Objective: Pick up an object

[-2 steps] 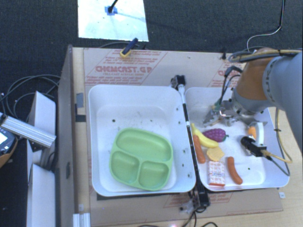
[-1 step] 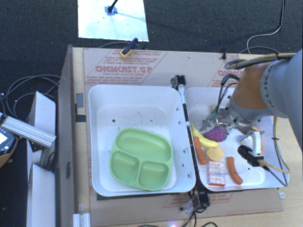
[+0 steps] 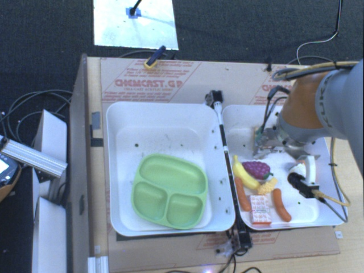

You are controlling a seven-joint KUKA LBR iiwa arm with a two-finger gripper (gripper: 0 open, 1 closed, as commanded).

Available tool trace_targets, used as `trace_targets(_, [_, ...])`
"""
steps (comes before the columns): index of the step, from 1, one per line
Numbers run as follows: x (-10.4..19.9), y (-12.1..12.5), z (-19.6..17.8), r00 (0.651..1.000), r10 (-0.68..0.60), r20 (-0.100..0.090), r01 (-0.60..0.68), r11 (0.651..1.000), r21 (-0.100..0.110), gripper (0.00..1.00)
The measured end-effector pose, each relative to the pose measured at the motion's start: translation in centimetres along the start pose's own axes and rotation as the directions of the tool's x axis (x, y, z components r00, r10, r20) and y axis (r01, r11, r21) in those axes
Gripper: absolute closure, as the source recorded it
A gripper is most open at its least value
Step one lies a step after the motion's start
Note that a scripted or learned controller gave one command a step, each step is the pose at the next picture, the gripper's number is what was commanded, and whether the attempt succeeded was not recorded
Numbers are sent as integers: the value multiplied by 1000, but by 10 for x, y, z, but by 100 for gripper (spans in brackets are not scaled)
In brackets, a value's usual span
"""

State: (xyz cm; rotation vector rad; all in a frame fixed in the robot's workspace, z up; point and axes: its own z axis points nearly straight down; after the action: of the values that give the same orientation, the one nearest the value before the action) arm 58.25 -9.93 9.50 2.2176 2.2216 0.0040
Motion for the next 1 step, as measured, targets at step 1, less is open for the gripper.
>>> trace_targets(1, [0,0,0,1000,0,0,0,1000,0,0])
